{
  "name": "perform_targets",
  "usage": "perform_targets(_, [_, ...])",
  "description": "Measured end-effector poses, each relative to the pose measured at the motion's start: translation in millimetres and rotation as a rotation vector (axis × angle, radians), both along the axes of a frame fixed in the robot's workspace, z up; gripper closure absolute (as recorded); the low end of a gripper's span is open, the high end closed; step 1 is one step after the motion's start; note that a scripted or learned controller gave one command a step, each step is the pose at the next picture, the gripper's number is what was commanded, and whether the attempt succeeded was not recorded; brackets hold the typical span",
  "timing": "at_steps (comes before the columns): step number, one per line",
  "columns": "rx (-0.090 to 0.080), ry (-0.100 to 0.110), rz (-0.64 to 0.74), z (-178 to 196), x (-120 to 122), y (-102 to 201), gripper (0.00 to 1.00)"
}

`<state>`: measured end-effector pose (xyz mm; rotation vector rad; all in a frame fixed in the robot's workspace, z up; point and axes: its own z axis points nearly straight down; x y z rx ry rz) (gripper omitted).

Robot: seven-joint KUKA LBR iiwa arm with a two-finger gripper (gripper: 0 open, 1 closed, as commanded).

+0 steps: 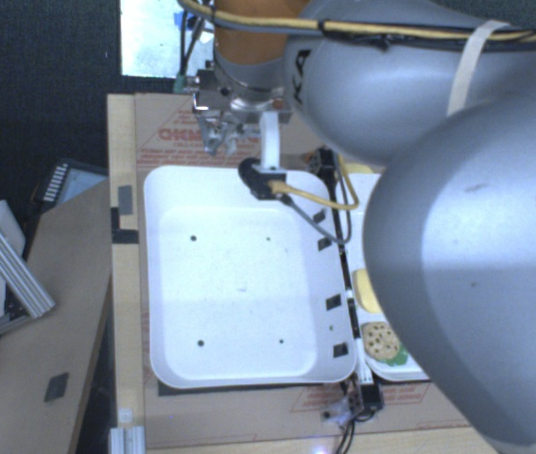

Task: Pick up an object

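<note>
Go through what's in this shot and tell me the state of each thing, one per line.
Left bin: flat on the bench, nothing visible in it.
Right bin: mostly hidden under the arm; its visible corner holds a round cookie-like item and a yellow item.
Gripper: raised over the left bin's far edge; grip state unclear.
Arm: stretched across from the right.

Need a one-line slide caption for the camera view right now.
Grey arm reaches over the bench, its tool at the left white bin's far rim.
</note>
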<state>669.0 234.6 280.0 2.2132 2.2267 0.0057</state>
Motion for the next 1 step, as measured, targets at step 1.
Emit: perform_targets(1, [-0.003, 0.008, -0.008, -9.0, -64.1, -37.8, 1.00])
